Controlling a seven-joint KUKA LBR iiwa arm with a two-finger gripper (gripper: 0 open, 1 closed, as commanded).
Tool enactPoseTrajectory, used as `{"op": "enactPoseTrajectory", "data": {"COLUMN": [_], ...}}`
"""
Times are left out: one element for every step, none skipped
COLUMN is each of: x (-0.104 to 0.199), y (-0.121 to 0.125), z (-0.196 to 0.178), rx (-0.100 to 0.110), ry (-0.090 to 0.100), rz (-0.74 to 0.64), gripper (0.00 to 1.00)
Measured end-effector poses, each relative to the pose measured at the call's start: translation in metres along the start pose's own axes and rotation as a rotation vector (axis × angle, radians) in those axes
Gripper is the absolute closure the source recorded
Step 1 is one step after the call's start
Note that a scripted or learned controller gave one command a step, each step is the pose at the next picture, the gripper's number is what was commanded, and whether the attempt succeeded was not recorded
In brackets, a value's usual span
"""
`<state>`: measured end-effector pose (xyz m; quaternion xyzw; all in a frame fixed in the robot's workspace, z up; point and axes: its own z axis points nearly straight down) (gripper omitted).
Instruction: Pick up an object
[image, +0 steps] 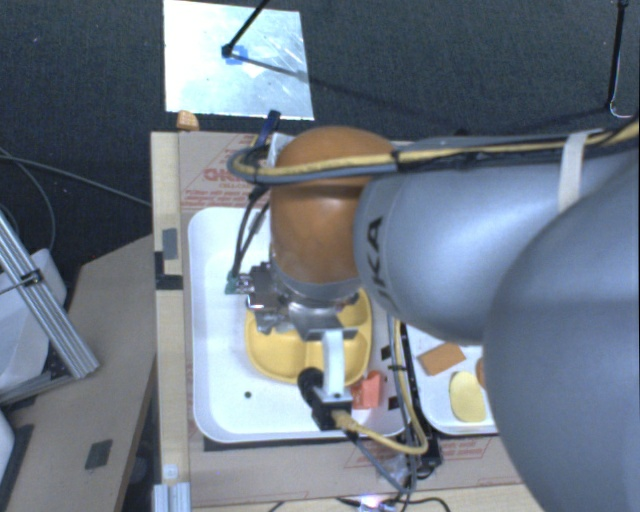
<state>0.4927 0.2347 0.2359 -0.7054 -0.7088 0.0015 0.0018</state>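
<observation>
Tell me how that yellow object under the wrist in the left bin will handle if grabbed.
The yellow object looks smooth and rounded, so it may slip from a pinch. It seems moulded and stiff, probably not floppy. It sits broad and low in the left bin, so tipping seems unlikely. The arm hides much of it.

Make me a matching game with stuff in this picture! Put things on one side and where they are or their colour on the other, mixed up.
Things:
1. yellow bowl-like thing
2. orange block
3. pale yellow oval
4. band on the arm

Matches:
A. orange-brown
B. right bin, near its front rim
C. left bin, under the arm's wrist
D. right bin, just behind the oval

Pairs: 1-C, 2-D, 3-B, 4-A
</observation>
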Motion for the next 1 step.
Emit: {"op": "enactPoseTrajectory", "data": {"x": [-0.0007], "y": [0.0335], "z": [-0.2171], "rx": [-0.025], "ry": [0.009], "rz": [0.001], "gripper": [1.0]}}
